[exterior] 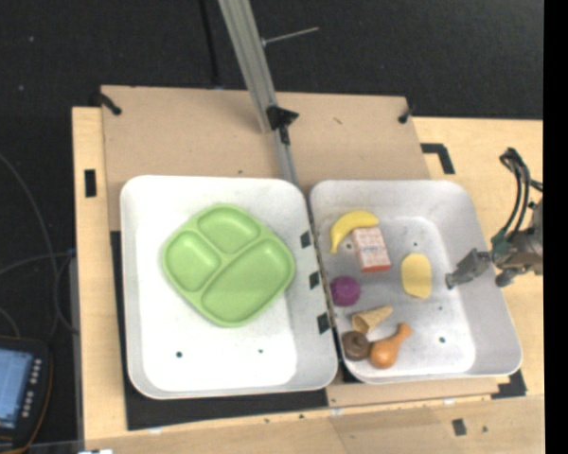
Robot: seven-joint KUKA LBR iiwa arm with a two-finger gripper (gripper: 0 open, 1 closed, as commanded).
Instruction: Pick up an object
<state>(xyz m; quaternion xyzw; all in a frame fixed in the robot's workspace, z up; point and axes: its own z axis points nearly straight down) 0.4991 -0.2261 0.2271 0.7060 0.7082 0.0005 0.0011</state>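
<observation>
Counting seven small items in the right bin [473, 348]: banana [352, 225], carton [370, 250], yellow piece [417, 275], purple ball [346, 290], cone [372, 320], brown lump [357, 346], orange gourd [389, 348]. One green divided plate [229, 265] fills the left bin [151, 367]. Wooden bench [104, 424], dark floor. The gripper [459, 272] hovers beside the yellow piece, empty; whether it is spread or pinched, I cannot tell.

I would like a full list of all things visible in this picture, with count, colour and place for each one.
bins: 2, white, side by side on bench
divided plate: 1, green, left bin
banana: 1, yellow, right bin, top
small box: 1, pink-white, beside banana
yellow piece: 1, right bin, middle
purple ball: 1, right bin, left side
ice cream cone: 1, tan
brown round piece: 1
orange piece: 1, bottom
gripper: 1, grey, over right bin's right side
</observation>
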